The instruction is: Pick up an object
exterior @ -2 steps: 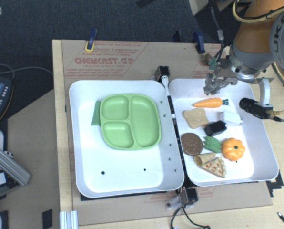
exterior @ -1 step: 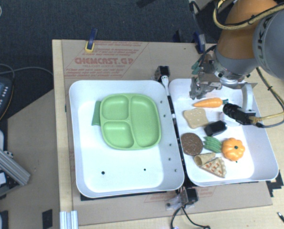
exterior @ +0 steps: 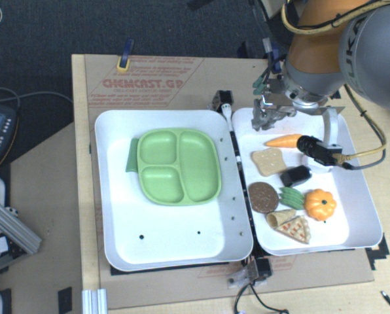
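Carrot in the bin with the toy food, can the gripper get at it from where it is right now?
Probably yes. The gripper hangs just beyond the carrot over the same bin, and nothing lies on top of the carrot. The bread slice sits close beside it and could get nudged.

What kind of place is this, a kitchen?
Probably a robot test lab, not a kitchen: a big robot arm hangs over a white bin on a bench, and the food, like the carrot and pumpkin, looks like toys.

Plate pale green, bins white — carrot, pumpkin orange — cookie brown, bread tan.
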`<state>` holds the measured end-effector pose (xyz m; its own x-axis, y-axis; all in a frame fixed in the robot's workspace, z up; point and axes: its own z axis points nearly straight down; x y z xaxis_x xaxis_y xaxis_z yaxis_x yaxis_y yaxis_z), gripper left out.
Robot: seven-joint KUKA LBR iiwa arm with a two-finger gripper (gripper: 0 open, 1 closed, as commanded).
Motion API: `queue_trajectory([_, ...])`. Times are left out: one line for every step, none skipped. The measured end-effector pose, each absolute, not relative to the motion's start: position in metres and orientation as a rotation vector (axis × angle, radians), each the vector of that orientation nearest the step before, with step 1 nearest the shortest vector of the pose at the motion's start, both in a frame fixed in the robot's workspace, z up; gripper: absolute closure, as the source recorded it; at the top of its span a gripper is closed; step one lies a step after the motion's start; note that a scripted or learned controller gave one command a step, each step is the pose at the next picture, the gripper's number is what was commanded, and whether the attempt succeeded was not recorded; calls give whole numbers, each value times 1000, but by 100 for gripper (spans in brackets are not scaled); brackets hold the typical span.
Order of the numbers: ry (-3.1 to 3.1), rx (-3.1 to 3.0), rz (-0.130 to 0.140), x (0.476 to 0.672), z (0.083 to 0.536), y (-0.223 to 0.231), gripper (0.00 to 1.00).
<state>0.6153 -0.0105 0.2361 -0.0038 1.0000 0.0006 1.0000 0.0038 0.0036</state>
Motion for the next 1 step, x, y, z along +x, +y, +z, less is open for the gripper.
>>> queue_trajectory([2221, 2224, -4, 615, 222, -23, 100])
